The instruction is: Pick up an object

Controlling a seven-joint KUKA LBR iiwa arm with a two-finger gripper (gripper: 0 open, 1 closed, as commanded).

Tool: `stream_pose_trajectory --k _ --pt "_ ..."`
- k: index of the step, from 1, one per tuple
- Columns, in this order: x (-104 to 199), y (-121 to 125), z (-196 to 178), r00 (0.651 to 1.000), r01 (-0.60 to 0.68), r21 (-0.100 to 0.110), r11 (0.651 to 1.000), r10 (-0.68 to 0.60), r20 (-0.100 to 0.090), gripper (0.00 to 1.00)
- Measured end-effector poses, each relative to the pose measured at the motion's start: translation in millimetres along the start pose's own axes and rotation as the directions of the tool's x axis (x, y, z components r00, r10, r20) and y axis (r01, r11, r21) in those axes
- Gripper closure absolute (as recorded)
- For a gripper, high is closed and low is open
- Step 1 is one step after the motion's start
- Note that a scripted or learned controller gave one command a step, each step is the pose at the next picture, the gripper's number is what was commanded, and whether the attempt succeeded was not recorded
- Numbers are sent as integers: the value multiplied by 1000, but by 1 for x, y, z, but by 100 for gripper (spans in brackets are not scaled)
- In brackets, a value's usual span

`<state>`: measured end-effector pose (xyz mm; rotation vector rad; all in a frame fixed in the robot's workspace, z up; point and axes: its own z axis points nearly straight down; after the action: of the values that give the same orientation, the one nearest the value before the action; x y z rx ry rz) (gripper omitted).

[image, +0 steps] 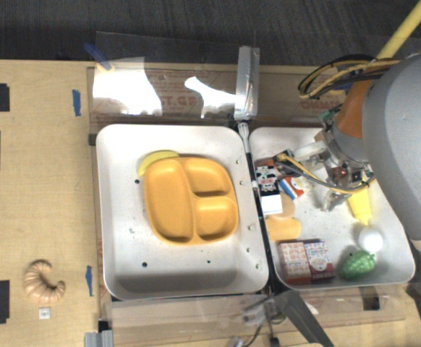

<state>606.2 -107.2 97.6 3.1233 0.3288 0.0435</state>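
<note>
Camera view: jaws [338, 183] over right bin [402, 226], can't tell if wide or narrow; nothing seen held. Near them: smooth yellow banana-ish piece [360, 204], white ball [370, 239], bumpy green obj [358, 264]. Left bin [116, 194]: glossy orange 3-section tray [191, 197].

One fixed camera looks down at a slant (from above) on both white bins [116, 215].

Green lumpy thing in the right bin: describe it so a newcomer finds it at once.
Take the right bin, the one the arm reaches into, and go to its near right corner. There sits the green lumpy thing, just below a white ball and right of a red and white box. It is the bin's one green item.
</note>
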Motion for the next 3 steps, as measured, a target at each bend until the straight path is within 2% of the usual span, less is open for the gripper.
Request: stream_pose_trajectory --k 1,2,3 --pt "0 0 0 1000 0 0 1000 0 0 0" --pt "3 0 -13 1000 3 -2 1000 -3 -7 100" --pt "10 -31 -219 1000 -6 3 1000 6 21 100"
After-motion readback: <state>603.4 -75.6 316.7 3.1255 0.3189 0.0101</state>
